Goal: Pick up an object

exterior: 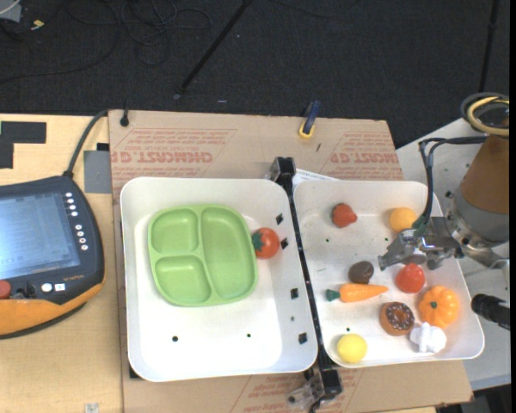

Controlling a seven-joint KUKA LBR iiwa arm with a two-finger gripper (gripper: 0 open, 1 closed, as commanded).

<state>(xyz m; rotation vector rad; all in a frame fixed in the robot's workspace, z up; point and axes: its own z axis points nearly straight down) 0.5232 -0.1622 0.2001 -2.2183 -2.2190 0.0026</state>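
Brown cardboard sheet (pixel 241 149) under bins w/ upside-down red print, approx "GHEWCRZT.GP". Hand (pixel 410 255) just over red toy tomato (pixel 410 277) in right white bin (pixel 374 347); grip state: can't tell.

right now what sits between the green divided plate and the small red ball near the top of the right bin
In the camera view, a red toy tomato lies beside the green divided plate; then comes the bins' shared rim, then bare white floor up to the small red ball.

A cardboard-covered bench (pixel 198 140) carries two shallow white bins side by side: the left bin (pixel 146 334) at nine o'clock, the right bin (pixel 374 196) at three o'clock. A control pendant (pixel 34 252) lies far left.
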